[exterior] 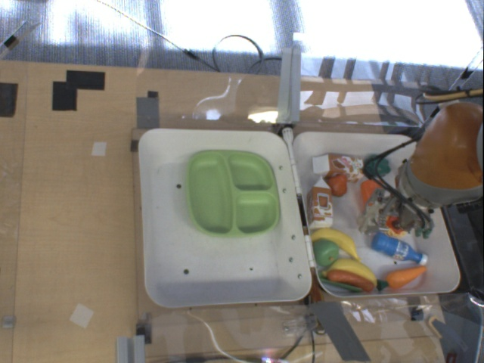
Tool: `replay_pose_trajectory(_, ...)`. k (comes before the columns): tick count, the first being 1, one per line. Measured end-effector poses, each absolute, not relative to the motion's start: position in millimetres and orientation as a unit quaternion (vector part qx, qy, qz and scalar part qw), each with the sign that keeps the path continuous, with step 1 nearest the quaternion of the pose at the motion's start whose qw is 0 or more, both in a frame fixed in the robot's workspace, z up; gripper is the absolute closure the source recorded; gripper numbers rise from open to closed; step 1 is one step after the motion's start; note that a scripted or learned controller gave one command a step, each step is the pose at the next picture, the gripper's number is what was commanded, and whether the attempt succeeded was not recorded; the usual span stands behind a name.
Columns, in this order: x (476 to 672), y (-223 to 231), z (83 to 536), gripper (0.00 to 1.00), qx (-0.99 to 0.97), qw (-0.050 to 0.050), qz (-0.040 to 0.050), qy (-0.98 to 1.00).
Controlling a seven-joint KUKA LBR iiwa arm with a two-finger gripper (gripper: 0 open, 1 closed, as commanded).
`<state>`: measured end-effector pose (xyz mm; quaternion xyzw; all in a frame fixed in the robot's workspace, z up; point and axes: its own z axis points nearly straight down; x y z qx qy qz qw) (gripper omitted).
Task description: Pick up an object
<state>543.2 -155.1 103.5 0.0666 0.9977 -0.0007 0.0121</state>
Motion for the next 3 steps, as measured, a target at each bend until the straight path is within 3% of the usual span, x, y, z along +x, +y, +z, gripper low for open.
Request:
replay_pose_trajectory(1,597.9,-195.8,231.2,1.00,0.001,0.011,-0.0032,1.000)
replay_pose_trajectory(2,575.3,-144.7,209.4,1.00,0.031,0.004,0.0007,1.000)
replay_pose_trajectory(3,575.1,-146.7,209.9,0.00,0.032,0.004,0.0000,0.999)
